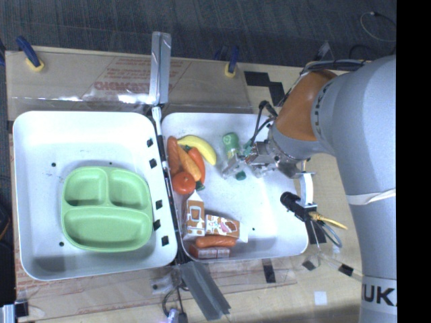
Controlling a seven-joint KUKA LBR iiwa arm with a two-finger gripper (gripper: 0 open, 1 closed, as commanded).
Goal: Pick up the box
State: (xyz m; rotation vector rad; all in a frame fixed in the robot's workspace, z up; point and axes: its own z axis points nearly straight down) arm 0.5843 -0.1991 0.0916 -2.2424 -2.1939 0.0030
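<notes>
The box (pixel 210 224) is a small orange, brown and white carton lying flat near the front of the right bin (pixel 269 214). My gripper (pixel 238 164) is low in the middle of that bin, behind and to the right of the box and apart from it. Nothing can be made out in it. A small green object (pixel 231 140) sits just behind the gripper. The grey arm with its orange band (pixel 300 113) reaches in from the right.
A banana (pixel 201 147), an orange carrot (pixel 191 163) and a red tomato (pixel 183 182) lie along the right bin's left wall. A reddish sausage (pixel 214 243) lies in front of the box. The left bin (pixel 40 133) holds a green divided plate (pixel 106 208).
</notes>
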